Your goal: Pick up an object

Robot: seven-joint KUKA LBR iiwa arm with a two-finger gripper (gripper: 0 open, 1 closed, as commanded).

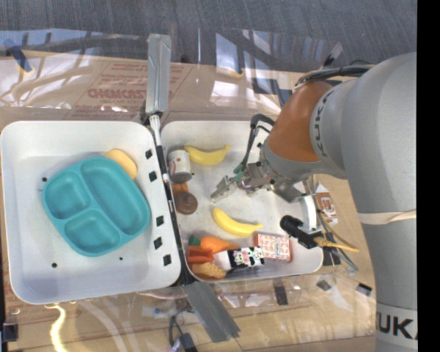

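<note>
We are early in the task: nothing is lifted yet. Our hand (226, 188) hangs low over the middle of the right bin (205, 132), and we cannot tell from this slanted view whether it has closed on anything; no object shows between its tips, so we judge the pick not yet made.

The nearest candidates lie on either side of the hand. One banana (207, 155) rests toward the far wall of the bin, a second banana (237, 224) lies just below the hand, both smooth, yellow and curved like moulded plastic toys. A small can (179, 166) stands near the divider, its side metallic with a red label, and a brown round piece (185, 203) sits just below it. Along the near wall we see a carrot (214, 246), orange and tapered, a black-and-white patterned carton (247, 257) and a reddish box (273, 247), both flat-sided and boxy.

In the left bin (29, 270) a teal divided plate (95, 205) lies flat, glossy hard plastic with three hollows, and a yellow rounded thing (123, 162) touches its far edge.

What is left: close on one item, most likely a banana, and raise it clear.
</note>
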